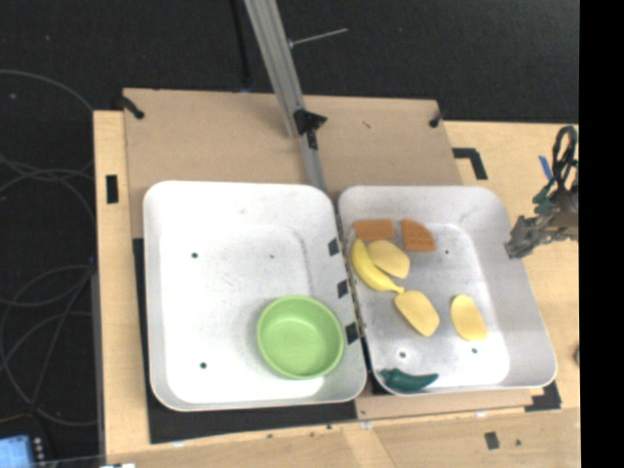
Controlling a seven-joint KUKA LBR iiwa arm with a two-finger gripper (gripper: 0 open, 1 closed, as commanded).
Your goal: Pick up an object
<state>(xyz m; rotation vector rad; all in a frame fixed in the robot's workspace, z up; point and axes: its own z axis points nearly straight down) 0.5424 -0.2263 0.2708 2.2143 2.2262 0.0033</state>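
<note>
Starting at the near edge, the table [244, 447] carried two shallow white bins side by side. At the near rim of the right bin [492, 213] lay a dark green object [408, 380], partly over the lip, its kind not determinable. In the left bin [195, 232] a light green bowl [300, 336] sat upright toward the near right corner, close to the dividing wall.

Farther in, the right bin held two pale yellow pieces on the floor: one [417, 312] near the middle, another [469, 318] just to its right, apart from each other. Beyond them a yellow banana-like item [365, 270] lay along the left wall, touching a further pale yellow piece [389, 258] on its right. Two orange pieces sat behind these, one [373, 230] directly behind the banana and one [417, 235] just beside it to the right.

The claw [524, 236] stood over the right rim of the right bin, well apart from every item, with nothing visible between its fingers; whether they were apart or together could not be told.

At the far side, a grey metal post [278, 57] rose from the table behind the bins.
</note>
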